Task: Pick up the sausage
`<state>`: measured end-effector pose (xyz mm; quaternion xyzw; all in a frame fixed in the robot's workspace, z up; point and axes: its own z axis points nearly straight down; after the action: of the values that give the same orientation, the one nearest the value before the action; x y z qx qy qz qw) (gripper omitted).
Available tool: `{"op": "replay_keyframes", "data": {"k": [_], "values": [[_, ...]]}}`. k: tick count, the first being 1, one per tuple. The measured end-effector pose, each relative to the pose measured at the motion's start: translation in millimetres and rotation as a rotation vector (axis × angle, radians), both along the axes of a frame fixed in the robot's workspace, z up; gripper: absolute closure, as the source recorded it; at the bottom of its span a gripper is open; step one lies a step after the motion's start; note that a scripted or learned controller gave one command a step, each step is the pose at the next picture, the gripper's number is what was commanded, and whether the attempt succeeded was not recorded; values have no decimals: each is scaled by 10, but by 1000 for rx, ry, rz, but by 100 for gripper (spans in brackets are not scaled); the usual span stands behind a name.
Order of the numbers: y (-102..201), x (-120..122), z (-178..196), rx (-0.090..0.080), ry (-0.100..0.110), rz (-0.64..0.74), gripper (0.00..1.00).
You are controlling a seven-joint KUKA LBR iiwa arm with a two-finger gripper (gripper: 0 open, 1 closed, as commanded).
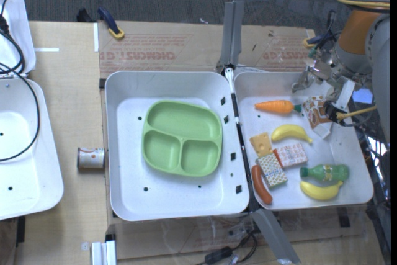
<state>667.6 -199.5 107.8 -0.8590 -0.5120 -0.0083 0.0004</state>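
from my feed i see two white bins side by side on the bench. the left bin (124,152) holds a green divided plate (183,138) lying flat near its middle. the right bin (353,158) holds the food items. the sausage (262,184), red-brown, lies in the near left corner of the right bin, close to the wall shared with the left bin, its long axis running roughly from far to near. touching its far right side is a checkered block (272,170), and beside that a pale box with a red pattern (289,154). a wedge of cheese (261,144) sits just beyond these, a banana (291,132) to its right, and a carrot (275,107) further back with its green tip pointing right. near the front right of the bin a green bottle (324,172) lies on its side, resting against a second banana (321,190). the arm reaches in from the right, and its gripper (322,87) hovers at the far right corner of the right bin, well apart from the sausage, just above a small brown and white carton (315,112). i cannot tell how the gripper is set or whether it has hold of anything. outside the bins, a small can (91,158) lies on the bench left of the left bin.
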Motion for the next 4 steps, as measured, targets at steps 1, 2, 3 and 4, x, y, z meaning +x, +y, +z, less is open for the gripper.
{"op": "replay_keyframes", "data": {"k": [1, 2, 3, 4], "values": [[-1, -75, 9, -2, -16, 6, 0], [13, -132, 15, -5, -23, -15, 0], [5, -214, 22, -4, -25, -15, 0], [-16, 5, -2, 2, 1, 5, 0]]}}
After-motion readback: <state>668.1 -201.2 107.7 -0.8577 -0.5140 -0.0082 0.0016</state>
